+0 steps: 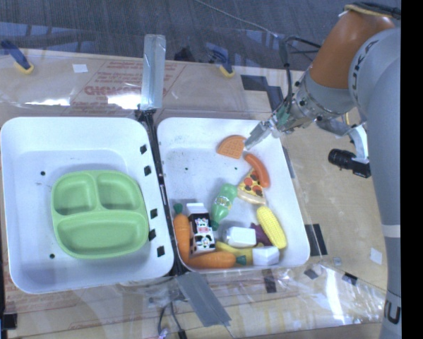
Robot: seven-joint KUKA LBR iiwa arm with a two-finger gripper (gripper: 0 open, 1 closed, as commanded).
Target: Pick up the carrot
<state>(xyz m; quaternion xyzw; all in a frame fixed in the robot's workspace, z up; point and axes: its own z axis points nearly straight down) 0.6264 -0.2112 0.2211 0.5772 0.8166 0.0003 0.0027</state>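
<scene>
Above the right bin point(296, 210), hand point(255, 138) state unclear; carrot point(212, 260) lies unlabelled below.

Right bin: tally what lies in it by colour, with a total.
Orange: 4, carrot, second carrot, sausage, cookie slice
Yellow: 3, corn cob, pizza slice, banana
Green: 1, bottle
White: 3, milk carton, two blocks
Total: 11

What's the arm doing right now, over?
Gripper over right bin's far edge, beside orange slice. Carrot untouched at near edge, toys crowding it.
</scene>
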